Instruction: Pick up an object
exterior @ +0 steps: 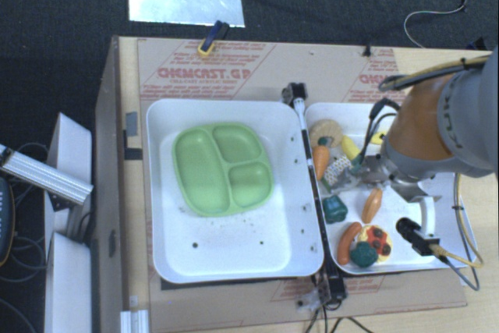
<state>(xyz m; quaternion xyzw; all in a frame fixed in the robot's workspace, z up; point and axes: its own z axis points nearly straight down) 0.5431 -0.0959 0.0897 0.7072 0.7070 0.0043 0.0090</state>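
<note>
Gripper [352,174] low in the right bin [444,260], among the toy food beside the carrot [320,161]; can't tell its state.

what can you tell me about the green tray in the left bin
The green tray is a pale green divided plate that looks like moulded plastic, with rounded corners and three compartments: one long one on its left side and two smaller ones on its right. It lies flat, turned slightly askew, on the floor of the left white bin, nearer the bin's far wall. Nothing sits in its compartments, and a few dark specks dot the bin floor in front of it.
</note>
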